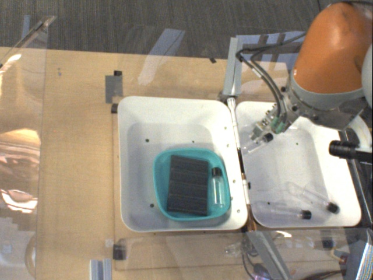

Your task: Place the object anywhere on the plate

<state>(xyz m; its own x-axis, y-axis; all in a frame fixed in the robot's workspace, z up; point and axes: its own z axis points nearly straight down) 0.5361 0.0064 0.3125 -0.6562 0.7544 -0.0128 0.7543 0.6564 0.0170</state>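
A teal plate lies in the left white bin. On it rest a dark ridged rectangular block and, along its right side, a clear vial with a black cap. My gripper hangs low over the upper left part of the right bin, under the orange wrist band. Just at its tip, toward the lower left, is a clear vial with a black cap; whether it is gripped or lying on the bin floor I cannot make out.
Two more clear black-capped vials lie near the right bin's front edge. A grey metal post stands behind the divide between the bins. A black cylinder juts in at the right.
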